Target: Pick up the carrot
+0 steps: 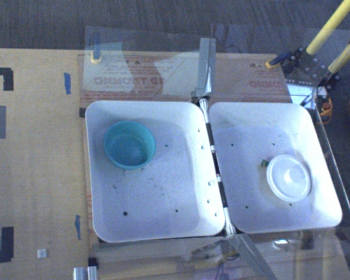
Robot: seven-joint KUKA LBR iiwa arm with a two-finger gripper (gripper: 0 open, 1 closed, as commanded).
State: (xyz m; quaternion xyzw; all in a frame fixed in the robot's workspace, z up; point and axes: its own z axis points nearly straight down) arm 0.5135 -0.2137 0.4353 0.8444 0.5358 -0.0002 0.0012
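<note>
Peeking out at the left rim of the white dish point(289, 178) in the right bin point(245, 214), a green speck, possibly the carrot point(263, 164), sits so close that a grasp could catch or shove the dish instead.

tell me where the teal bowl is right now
The teal bowl sits in the upper left part of the left bin, apart from the white dish in the right bin.
</note>
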